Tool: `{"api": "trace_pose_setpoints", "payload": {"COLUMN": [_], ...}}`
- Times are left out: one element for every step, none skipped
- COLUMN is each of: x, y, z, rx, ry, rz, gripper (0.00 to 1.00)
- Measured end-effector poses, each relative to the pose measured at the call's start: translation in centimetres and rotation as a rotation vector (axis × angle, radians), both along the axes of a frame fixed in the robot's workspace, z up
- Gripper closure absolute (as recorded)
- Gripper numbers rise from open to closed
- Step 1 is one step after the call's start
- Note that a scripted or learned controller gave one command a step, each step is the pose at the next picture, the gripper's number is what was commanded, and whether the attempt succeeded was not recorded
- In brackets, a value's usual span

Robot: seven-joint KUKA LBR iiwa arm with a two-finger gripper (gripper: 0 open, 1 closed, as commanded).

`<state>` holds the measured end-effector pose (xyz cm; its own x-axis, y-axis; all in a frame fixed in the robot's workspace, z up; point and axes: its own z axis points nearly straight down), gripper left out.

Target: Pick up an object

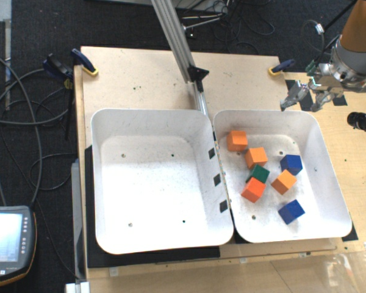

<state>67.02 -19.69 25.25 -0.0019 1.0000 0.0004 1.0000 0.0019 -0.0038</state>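
The metal two-finger gripper hangs above the top right corner of the right-hand shallow white plastic bin, empty, its fingers seemingly spread. Below it seven small hard-edged cubes lie bunched together: an orange block nearest the top, a green block wedged among more orange ones, and two blue blocks. Packed that tightly, I'd guess a finger could land on a neighbour and knock the target aside. The left-hand white bin looks smooth and lightly speckled.
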Motion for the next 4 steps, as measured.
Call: {"api": "trace_pose_setpoints", "payload": {"x": [0.0,-0.1,0.3,0.3], "y": [0.0,0.3,0.2,0.4], "z": [0.2,-6.2,-12.5,-15.9], "rx": [-0.001,0.001,0.0,-0.001], "ry": [-0.002,0.002,0.002,-0.001], "rz": [0.001,0.0,0.002,0.002], "gripper": [0.0,0.0,0.0,0.0]}}
